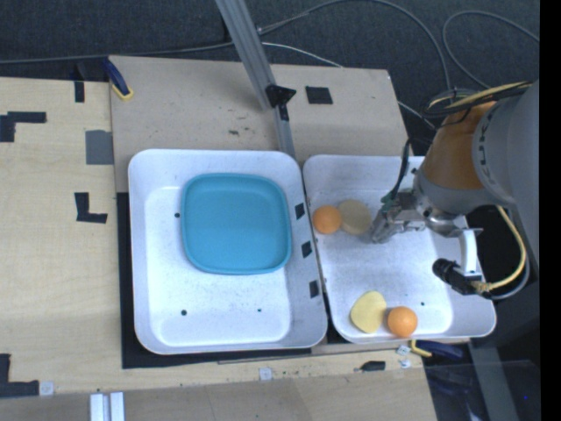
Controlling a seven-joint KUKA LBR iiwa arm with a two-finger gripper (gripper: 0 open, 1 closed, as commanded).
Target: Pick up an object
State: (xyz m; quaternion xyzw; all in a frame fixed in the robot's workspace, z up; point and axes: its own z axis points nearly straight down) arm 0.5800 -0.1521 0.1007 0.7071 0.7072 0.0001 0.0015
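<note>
1. Camera view, from above the worktop point(53, 235): two shallow white bins sit side by side, the left bin point(149, 323) carrying a blue plate point(235, 222) at its centre, the right bin point(460, 323) holding the small objects the task could take.

2. Right of centre in the frame, the grey arm point(504, 152) with its orange band reaches into the right bin, and the gripper point(383, 226) is low over the bin's upper half, just beside a pale tan round object point(353, 216).

3. An orange ball point(326, 220) lies touching or nearly touching the tan object's left side, close to the bin's left wall; which of the two the gripper is after cannot be told for certain, though the tan one is nearer.

4. At the lower edge of the same bin, well apart from the gripper, a yellow object point(367, 311) and a second orange ball point(402, 321) lie side by side.

5. Whether the gripper is wide or narrow cannot be told at this slant: its tip reads as a dark cluster, and no object is visibly held.

6. By appearances, the step in hand is the approach or descent onto a target, with nothing yet lifted.

7. The next move likely calls for settling squarely over the tan object, closing on it without nudging it against the neighbouring ball or the bin wall, then rising straight up. A round, low shape may slip aside, so a centred grip matters.
</note>
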